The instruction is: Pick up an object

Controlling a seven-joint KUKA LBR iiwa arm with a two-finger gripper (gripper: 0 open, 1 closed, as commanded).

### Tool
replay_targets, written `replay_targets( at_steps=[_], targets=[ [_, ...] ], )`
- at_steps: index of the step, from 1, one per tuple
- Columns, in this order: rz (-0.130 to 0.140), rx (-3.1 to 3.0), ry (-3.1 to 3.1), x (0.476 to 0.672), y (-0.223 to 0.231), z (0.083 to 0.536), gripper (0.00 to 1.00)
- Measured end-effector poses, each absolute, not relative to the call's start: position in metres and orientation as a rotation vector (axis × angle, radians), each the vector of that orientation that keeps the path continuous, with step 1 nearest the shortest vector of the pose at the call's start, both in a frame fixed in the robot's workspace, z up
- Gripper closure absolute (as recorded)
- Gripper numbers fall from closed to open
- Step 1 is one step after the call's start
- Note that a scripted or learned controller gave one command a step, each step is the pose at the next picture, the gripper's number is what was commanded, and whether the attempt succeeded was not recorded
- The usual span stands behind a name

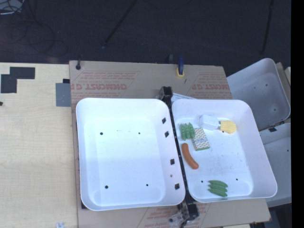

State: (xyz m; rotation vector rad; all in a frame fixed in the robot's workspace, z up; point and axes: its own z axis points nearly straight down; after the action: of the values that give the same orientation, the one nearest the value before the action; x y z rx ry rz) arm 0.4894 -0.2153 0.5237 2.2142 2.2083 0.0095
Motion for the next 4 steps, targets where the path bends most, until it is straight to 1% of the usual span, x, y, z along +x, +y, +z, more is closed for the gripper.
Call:
replay_targets(
  at_steps=[1,2,3,4],
  targets=[
    [0.001,2.216,2.227,0.476,-0.151,0.539,0.0],
    [-0.002,2.216,2.228,0.526,-0.109,0.537,0.0],
    [-0.001,2.212,2.234,0.591,-0.018,0.536,0.0],
    [-0.001,2.213,2.233,0.631,0.076,0.537,0.0]
  ],
)
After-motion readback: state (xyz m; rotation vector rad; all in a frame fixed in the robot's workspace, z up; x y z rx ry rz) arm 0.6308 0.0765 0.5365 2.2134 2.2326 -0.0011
